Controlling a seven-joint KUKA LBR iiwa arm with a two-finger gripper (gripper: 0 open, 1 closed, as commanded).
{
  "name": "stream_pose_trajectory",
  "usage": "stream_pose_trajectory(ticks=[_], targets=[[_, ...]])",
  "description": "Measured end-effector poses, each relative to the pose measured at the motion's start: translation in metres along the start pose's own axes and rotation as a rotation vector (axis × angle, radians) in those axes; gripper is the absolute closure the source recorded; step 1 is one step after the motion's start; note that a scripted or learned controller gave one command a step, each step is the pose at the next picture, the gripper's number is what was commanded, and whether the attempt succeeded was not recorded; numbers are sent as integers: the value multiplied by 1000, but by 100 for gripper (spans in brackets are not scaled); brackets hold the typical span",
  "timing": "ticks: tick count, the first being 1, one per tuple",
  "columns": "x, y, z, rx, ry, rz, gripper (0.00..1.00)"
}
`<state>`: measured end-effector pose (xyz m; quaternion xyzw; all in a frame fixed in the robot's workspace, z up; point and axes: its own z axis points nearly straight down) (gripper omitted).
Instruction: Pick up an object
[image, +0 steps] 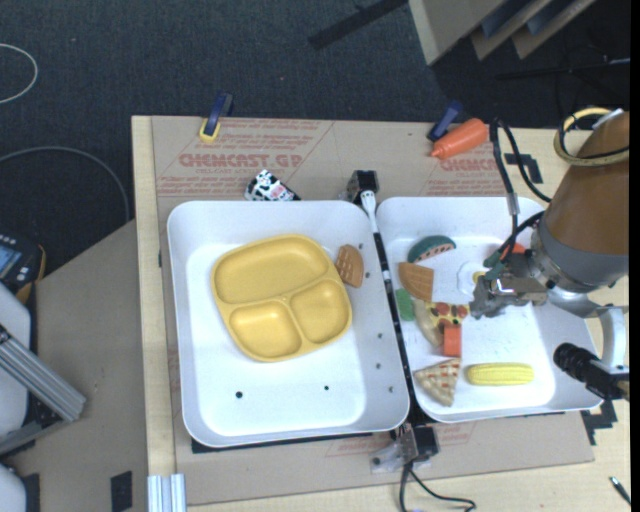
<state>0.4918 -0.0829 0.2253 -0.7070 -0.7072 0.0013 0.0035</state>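
Note:
The right bin (470, 215) holds several toy foods: a watermelon slice (431, 247), an orange wedge (417, 281), a green piece (404, 303), a pizza slice (437, 381), a corn cob (499, 374) and a mixed pile with a red-orange piece (447, 326). The gripper (487, 300) hangs low over the right bin, just right of that pile and above the corn. Its fingertips are dark and small against the wrist. Nothing visibly sits between them.
The left bin (195, 330) bears a yellow three-part plate (282, 296) and a brown cookie-like piece (349, 265) by its right edge. Clamps (460, 137) hold the cardboard bench at the back. Cables (512, 165) run along the arm over the right bin.

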Motion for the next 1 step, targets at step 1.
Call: stream_pose_trajectory(ticks=[1], targets=[[5,-8,-8,-3,-1,0,100]])
